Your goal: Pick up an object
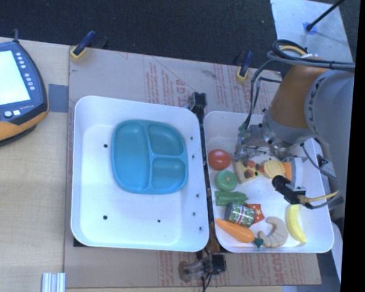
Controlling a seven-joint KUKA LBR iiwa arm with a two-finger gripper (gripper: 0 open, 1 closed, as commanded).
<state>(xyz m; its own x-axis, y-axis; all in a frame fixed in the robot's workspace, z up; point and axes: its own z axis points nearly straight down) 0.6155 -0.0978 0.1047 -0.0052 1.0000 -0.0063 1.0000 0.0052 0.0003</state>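
Bearing two white bins [81, 166], wooden bench [24, 187], dark floor [148, 9]

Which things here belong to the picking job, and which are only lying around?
Job: gripper; right bin with tomato, carrot, banana, can.
Lying about: blue divided plate in left bin, tablet, clamps.

Turquoise plate [149, 157], red tomato [219, 158], yellow banana [296, 222], orange carrot [234, 230], white bins [81, 166].
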